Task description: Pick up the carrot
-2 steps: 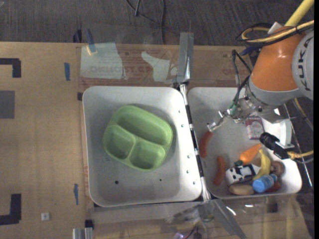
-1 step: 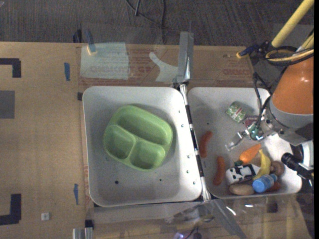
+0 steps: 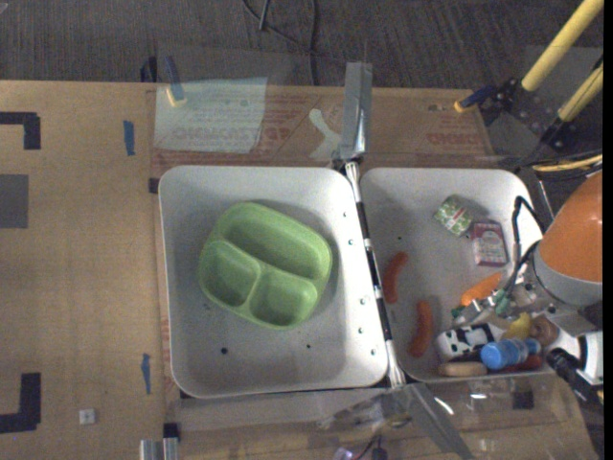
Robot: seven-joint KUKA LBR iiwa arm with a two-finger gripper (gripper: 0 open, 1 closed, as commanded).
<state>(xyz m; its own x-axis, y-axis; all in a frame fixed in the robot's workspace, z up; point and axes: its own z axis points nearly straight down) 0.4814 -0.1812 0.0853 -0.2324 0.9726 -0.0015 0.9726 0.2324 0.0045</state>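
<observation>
The carrot (image 3: 480,287) is a small orange piece lying at a slant in the right bin (image 3: 421,192), near its right side. My gripper (image 3: 502,302) comes in from the right under the orange band of the arm (image 3: 578,238). It sits low, right beside the carrot's lower right end. Its metal parts overlap the carrot's tip, so I cannot make out whether it touches the carrot.
Two red sausage-like pieces (image 3: 395,274) (image 3: 421,327) lie left of the carrot. A green-white packet (image 3: 452,215) and a maroon packet (image 3: 488,243) lie behind it. A black-and-white toy (image 3: 466,339), a blue bottle (image 3: 504,354) and a yellow item (image 3: 520,326) crowd the front right corner. The left bin (image 3: 182,286) holds a green divided plate (image 3: 265,264).
</observation>
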